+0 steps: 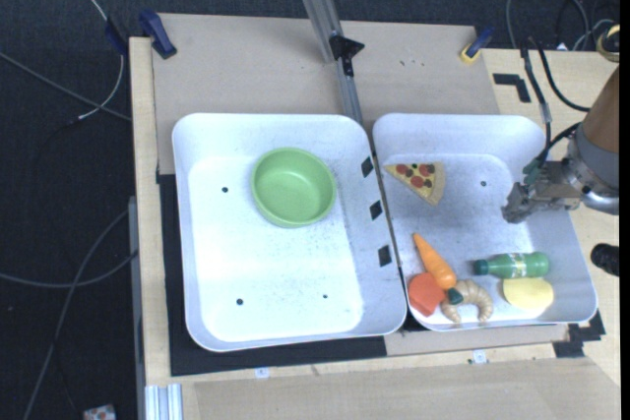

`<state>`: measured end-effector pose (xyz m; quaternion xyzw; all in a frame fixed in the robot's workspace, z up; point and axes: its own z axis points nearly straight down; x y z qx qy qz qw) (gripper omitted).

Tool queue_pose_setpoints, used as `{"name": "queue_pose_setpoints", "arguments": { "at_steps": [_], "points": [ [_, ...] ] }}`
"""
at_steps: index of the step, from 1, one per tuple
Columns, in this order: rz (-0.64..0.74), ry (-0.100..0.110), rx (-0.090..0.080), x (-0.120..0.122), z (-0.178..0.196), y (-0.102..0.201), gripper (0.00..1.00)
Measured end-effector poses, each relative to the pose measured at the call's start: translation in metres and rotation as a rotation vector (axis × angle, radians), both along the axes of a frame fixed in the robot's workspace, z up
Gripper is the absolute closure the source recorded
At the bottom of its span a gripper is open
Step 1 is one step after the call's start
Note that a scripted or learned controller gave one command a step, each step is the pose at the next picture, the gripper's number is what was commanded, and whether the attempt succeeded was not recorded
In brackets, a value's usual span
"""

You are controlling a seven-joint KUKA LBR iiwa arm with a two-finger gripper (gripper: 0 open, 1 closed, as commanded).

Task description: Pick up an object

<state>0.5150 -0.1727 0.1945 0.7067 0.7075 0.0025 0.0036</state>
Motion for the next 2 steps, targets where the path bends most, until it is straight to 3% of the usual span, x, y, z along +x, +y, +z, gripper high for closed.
{"name": "queue_pose_setpoints", "arguments": {
  "at_steps": [1, 2],
  "points": [
    [-0.001, -0.003, 0.0, -0.003, 0.063, -0.007, 1.0],
    [0.001, 0.001, -0.001, -0.001, 0.079, -0.007, 1.0]
  ]
}}
